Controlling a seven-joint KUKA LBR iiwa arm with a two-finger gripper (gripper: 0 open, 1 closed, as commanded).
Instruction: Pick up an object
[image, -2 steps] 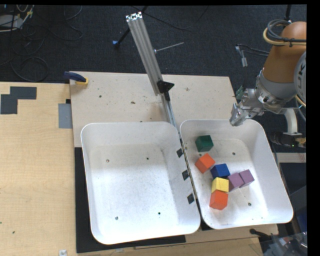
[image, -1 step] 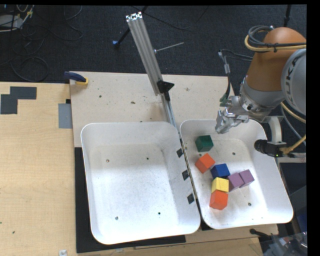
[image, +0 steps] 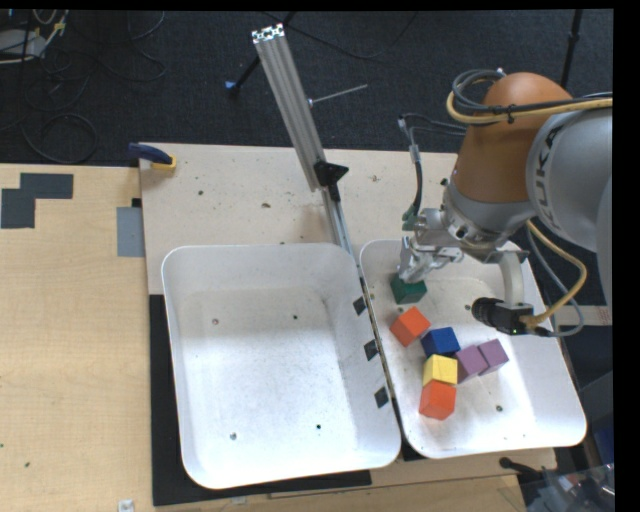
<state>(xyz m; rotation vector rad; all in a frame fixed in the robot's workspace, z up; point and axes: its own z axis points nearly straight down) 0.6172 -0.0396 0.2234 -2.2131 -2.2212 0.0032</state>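
My gripper (image: 411, 274) hangs over the far left part of the right bin (image: 540, 420). A dark green block (image: 407, 291) sits right at its fingertips, and the fingers are shut on the block's top. Whether the block rests on the bin floor or hangs just above it I cannot tell. Nearer the front lie an orange block (image: 409, 326), a blue block (image: 440, 342), a yellow block (image: 440, 370), a second orange block (image: 437, 400) and two purple blocks (image: 481, 358), all apart from the gripper.
The left bin (image: 200, 300) stands beside the right one, with a black-clipped divider edge (image: 368, 350) between them. A slanted metal rail (image: 300, 120) rises behind the bins. A black cable end (image: 497, 313) hangs over the right bin near the purple blocks.
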